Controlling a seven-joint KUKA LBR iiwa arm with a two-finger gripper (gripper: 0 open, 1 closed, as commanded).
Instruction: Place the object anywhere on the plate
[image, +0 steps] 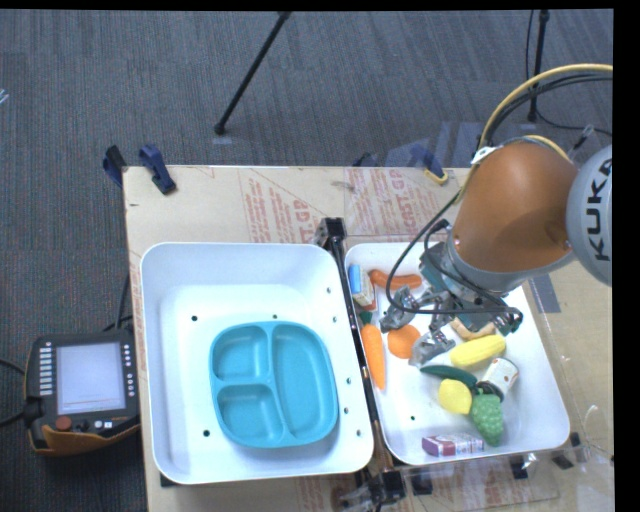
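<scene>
The gripper hung low in the right bin, its fingers spread apart with nothing between them, so nothing was yet held. Toy foods crowded that bin because it served as the source: a carrot lay just left of the fingers, an orange piece between them, a corn cob to their right. The plate waited well left, bare. The arm reached in from the right, its wrist bent steeply downward.

Grey arm w/ big orange band, "KU" lettering showing, yellow + black cables looping above, metal pincer.
</scene>
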